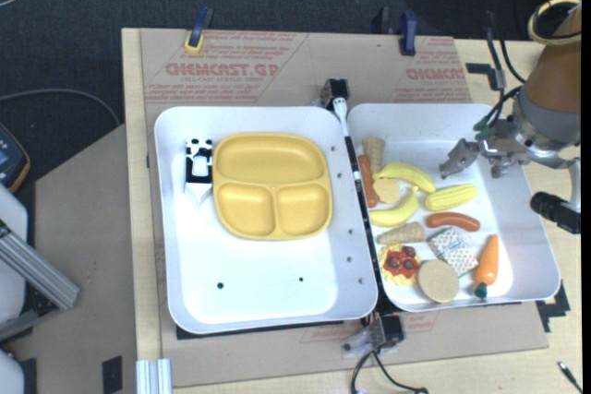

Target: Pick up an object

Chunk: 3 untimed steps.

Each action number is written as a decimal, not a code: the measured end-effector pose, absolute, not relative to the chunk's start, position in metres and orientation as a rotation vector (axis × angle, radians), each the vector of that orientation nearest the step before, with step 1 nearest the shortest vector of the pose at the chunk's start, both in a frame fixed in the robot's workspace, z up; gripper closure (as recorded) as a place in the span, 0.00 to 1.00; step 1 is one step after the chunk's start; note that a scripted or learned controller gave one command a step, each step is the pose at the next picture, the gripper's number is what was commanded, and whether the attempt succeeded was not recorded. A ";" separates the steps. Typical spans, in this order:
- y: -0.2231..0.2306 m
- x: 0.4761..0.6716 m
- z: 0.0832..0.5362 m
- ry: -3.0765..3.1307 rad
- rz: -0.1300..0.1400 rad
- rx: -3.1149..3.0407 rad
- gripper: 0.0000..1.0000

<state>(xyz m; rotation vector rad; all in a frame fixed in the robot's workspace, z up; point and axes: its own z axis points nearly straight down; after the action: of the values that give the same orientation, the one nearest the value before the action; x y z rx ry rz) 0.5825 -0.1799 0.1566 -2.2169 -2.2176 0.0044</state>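
Dark carpet surrounds table. Approach step: end effector hovers above shallow white right bin, finger state indiscernible. Yellow plastic corn cob lies just below-left; next move needs descent, alignment.

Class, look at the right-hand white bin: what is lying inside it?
The right bin holds toy food: two bananas, corn, sausage, carrot, pizza slice and a round biscuit. Whatever lies beneath the pile is covered.
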 end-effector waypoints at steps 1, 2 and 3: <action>-0.181 0.578 0.093 -2.216 0.006 -2.216 0.00; -0.181 0.578 0.084 -2.219 0.003 -2.219 0.00; -0.181 0.579 0.096 -2.220 -0.001 -2.222 1.00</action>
<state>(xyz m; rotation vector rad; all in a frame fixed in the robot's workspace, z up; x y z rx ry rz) 0.5788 -0.1810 0.0955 -2.2220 -2.2203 -0.0007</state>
